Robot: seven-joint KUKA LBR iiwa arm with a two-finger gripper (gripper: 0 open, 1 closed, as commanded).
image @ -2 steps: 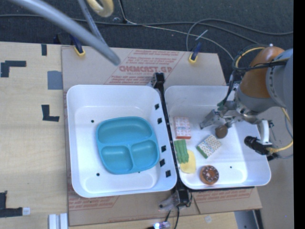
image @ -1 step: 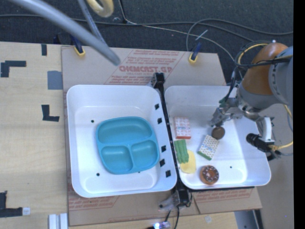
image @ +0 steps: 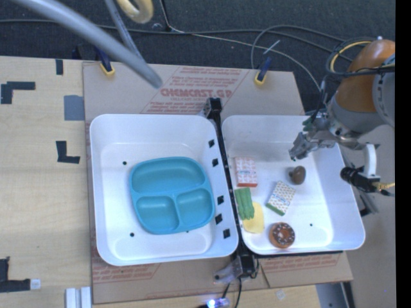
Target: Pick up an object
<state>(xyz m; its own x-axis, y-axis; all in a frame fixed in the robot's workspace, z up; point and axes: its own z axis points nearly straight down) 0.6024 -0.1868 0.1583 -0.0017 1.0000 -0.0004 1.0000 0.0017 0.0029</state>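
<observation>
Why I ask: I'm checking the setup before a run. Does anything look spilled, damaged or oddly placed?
Nothing stands out. The blue tray lies flat in the left bin. The donut, brown lump and small packets sit loose but intact in the right bin.

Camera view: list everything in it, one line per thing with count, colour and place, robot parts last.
bins: 2, white, side by side on the cardboard
tray: 1, blue, three compartments, in the left bin
packet: 1, white and red, right bin, near the divider
green item: 1, green, right bin, below the packet
yellow item: 1, yellow, beside and under the green item
box: 1, white and green, tilted, middle of the right bin
brown lump: 1, brown, right bin, just below the gripper
donut: 1, brown, sprinkled, front of the right bin
cardboard: 1, tan, red print, under the bins
clamps: 2, yellow, on the cardboard's far edge
arm: 1, grey and orange, at right
gripper: 1, grey, over the right bin
</observation>
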